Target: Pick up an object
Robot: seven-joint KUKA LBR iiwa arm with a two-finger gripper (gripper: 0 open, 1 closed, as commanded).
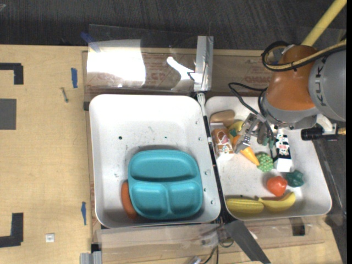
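We see two bins (148, 111) of smooth white plastic with a soft sheen, and in the left one a teal divided tray (165, 180) of matt plastic. The toy banana (261, 203) and tomato (276, 185) look like glossy plastic. The tabletop (38, 147) reads as bare, matt wood or board. The arm's orange band (291, 84) is shiny.

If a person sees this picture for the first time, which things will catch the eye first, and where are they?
The big teal divided tray in the left bin stands out first, with something orange peeking from under its left edge. Next comes the arm's orange band over the right bin, its hand down among small toy foods. A yellow banana and a red tomato lie near that bin's front.
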